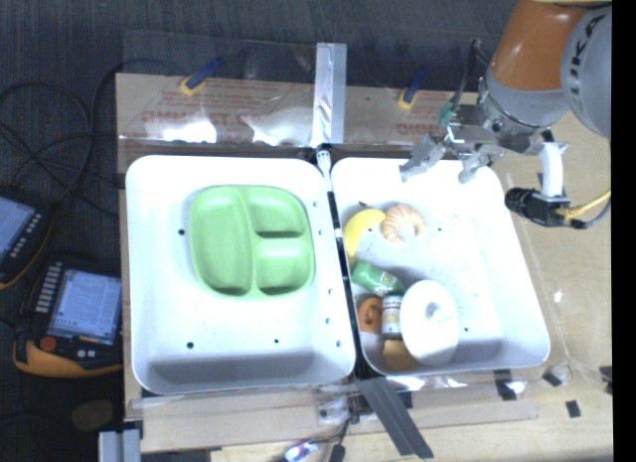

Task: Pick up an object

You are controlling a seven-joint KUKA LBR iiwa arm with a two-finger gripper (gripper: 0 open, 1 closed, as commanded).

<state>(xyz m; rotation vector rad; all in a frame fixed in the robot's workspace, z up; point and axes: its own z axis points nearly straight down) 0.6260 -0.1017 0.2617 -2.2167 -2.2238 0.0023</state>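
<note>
Your desk (139,112) carries two shallow white bins side by side, and the split tells you how the job is laid out: the left bin (159,341) holds just a green divided tray (250,238) lying flat in its middle, while the right bin (507,281) holds every small thing worth picking. Those things are crowded against the right bin's left wall and near corner, touching or overlapping one another, which leaves the far and right part of that bin bare. That bare stretch is probably why the arm (542,43), reaching in from the right, sits where it does, above the far rim of the right bin. The tool (449,157) hangs there with its two fingers spread apart and nothing between them, so you should treat the pick as not yet made. In the pile, the white roll (429,319) is the biggest piece and lies on its side near the front. Behind it, toward the tool, a yellow round fruit (362,225) and a tan pastry (403,222) sit just beside each other. A green item (374,277) lies between them and the roll, and a small orange piece (369,314) touches the roll's left. The pastry looks like the nearest candidate.
</note>
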